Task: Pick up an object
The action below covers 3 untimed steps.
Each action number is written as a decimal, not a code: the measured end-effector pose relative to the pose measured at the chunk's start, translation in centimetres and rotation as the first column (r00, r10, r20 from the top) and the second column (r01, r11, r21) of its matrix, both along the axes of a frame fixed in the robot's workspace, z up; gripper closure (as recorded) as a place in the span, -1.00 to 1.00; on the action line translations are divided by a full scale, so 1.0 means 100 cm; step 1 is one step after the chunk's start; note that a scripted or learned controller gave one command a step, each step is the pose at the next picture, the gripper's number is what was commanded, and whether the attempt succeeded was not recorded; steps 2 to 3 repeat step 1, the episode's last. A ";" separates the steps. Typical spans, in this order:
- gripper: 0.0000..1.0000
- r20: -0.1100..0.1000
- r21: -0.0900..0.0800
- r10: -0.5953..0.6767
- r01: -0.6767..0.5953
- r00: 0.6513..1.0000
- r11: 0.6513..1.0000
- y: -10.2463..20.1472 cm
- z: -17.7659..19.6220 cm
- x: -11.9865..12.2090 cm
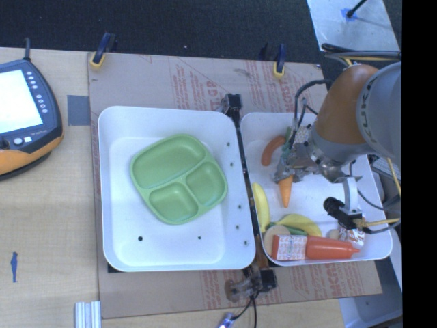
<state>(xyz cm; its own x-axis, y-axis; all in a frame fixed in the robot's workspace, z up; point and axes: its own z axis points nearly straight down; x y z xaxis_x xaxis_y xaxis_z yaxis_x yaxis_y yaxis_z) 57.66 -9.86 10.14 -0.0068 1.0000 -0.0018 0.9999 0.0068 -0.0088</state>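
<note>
Two shallow white bins are seen side by side in the middle of the frame. In the left bin (116,183) a green divided plate (179,178) is laid flat, with three compartments, all bare.

The right bin (382,248) is found at centre right. Along its left wall a yellow banana (261,207) is stood lengthwise; a second yellow piece (300,222) is curved just below centre. Along the lower edge a red and white carton (289,247) is laid, touching a long orange-red carrot-like piece (331,249). A small wrapped item (353,236) is seen at the lower right. An orange sausage-shaped piece (271,149) is tilted in the upper left of this bin.

The gripper (288,173) is lowered into the upper part of the right bin, directly above a small orange carrot (285,192) that points downward in the frame. The carrot's top is met by the fingertips, but whether the jaws are spread or pinching it cannot be told.
</note>
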 end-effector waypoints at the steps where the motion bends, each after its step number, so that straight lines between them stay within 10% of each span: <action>1: 1.00 0.006 0.002 -0.002 0.002 1.000 1.000 0.051 0.128 -0.063; 3: 1.00 0.006 0.002 -0.002 0.002 1.000 1.000 0.051 0.128 -0.063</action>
